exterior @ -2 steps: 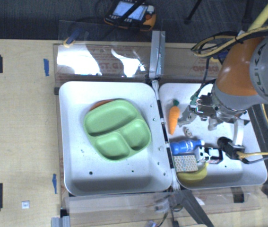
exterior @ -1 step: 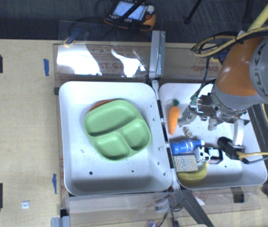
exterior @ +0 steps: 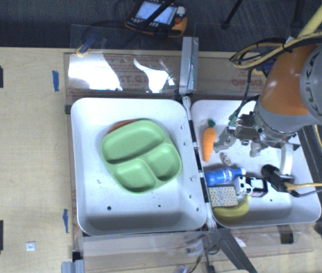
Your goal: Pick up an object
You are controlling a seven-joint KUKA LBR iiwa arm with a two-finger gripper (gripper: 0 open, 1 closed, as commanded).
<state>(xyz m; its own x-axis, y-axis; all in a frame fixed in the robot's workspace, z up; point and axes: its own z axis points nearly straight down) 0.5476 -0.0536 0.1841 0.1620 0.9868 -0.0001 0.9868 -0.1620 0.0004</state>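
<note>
The gripper (exterior: 235, 141) hangs over the right bin (exterior: 304, 205); whether it is wide or narrow cannot be told from here. A toy carrot (exterior: 208, 143) lies just to its left by the divider. Nearer the front lie a blue can (exterior: 224, 176), a speckled sponge (exterior: 222, 196) and a banana (exterior: 233, 210). The left bin (exterior: 90, 193) holds a green divided plate (exterior: 141, 155).

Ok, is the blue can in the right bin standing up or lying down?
Lying down. The blue can rests on its side in the right bin, long side showing, below the carrot.
</note>
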